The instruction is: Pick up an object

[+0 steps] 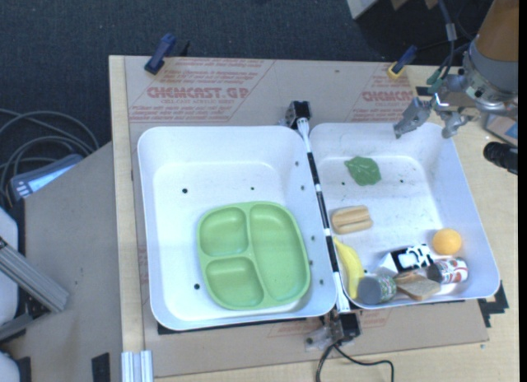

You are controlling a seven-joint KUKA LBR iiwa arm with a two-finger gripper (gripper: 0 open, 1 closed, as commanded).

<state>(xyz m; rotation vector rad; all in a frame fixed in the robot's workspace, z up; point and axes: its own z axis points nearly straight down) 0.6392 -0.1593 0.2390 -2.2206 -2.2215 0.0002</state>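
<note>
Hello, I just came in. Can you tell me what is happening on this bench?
A robot arm reaches in from the right, its open gripper hovering over the far edge of the right bin with nothing between its fingers. That bin holds a green leafy item, a hot dog bun, a banana, an orange and a few small items bunched at the near edge. The left bin holds a green divided plate. Nothing is picked up yet.

Two white bins: left bin [165, 166], right bin [461, 199]. One green divided plate [251, 253]. One green leafy item [363, 170], one bread roll [351, 219], one banana [350, 267], one orange [447, 242]. Clutter at the corner was uncounted.
</note>
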